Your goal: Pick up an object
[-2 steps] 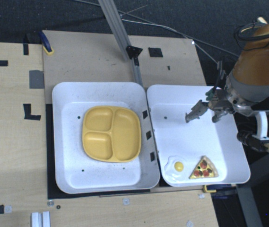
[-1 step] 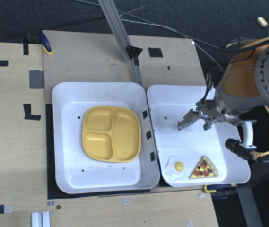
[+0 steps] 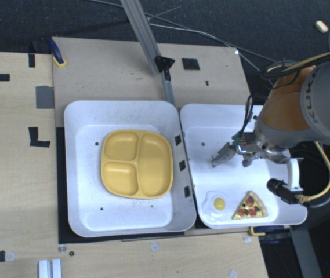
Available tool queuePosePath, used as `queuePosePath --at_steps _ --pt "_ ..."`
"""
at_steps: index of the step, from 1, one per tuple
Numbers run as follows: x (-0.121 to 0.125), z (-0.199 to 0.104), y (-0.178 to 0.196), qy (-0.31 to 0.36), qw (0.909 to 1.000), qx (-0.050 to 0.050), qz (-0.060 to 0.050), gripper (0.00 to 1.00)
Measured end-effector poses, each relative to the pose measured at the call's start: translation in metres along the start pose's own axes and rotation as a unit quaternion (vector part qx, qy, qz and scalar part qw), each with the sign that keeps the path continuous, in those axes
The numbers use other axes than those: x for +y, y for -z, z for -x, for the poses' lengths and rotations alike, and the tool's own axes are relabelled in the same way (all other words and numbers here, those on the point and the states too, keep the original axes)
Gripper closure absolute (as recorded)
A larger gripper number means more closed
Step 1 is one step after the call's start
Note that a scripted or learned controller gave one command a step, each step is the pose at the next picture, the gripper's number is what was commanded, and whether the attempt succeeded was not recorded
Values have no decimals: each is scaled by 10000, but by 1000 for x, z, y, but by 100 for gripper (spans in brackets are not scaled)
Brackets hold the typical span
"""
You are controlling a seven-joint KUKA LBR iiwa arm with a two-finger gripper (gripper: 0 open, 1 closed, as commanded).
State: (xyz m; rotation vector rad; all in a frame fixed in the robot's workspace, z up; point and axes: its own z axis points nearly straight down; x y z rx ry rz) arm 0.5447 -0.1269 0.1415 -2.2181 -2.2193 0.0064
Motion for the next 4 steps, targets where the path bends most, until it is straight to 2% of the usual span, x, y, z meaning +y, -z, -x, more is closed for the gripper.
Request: queuePosePath --at_steps 1,2,3,4 --pt "0 -1 -53 3 10000 -5 17 0" --pt "0 -1 -40 3 10000 -3 22 100" --pt "3 7 5 -1 10000 -3 39 100" --pt "5 5 69 7 10000 -6 53 100"
